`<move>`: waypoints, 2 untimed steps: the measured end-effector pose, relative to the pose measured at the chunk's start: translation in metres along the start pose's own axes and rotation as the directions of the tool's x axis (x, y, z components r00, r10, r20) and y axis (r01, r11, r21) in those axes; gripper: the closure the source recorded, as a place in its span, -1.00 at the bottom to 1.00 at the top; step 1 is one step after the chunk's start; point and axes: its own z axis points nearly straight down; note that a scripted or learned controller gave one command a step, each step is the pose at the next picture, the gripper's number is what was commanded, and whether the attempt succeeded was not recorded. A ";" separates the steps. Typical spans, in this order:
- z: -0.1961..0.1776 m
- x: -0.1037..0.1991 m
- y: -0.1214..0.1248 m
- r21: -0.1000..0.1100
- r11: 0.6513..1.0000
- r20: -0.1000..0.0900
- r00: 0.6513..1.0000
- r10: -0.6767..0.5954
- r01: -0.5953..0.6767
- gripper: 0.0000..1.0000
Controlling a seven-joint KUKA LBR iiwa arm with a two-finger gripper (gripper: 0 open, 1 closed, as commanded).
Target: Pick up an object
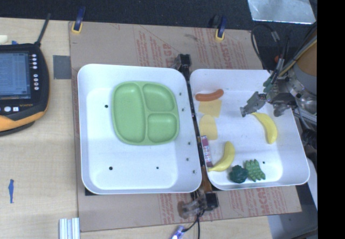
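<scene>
My gripper (pixel 262 110) hangs over the right bin (pixel 291 170) near its upper right, open with nothing between its fingers. A yellow banana (pixel 268 127) lies just below it, its upper end close to the fingertips. A second banana (pixel 223 157) lies at the bin's lower left. An orange sausage (pixel 209 95) rests at the upper left, with a yellow cheese block (pixel 210 107) under it and a paler yellow piece (pixel 209 127) below that. A dark green broccoli (pixel 237 174) and a lighter green ridged piece (pixel 254 170) sit at the bin's front edge.
The left bin (pixel 97 157) holds a green divided plate (pixel 145 112). A handheld control pendant (pixel 19 84) lies at the far left of the bench. Cables and the arm's body crowd the right bin's right side. Clamps sit between the bins.
</scene>
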 end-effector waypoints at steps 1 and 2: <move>0.098 0.015 -0.051 0.001 1.000 0.000 1.000 0.000 0.000 -1.00; 0.167 0.019 -0.051 0.001 1.000 0.000 1.000 0.000 0.000 -1.00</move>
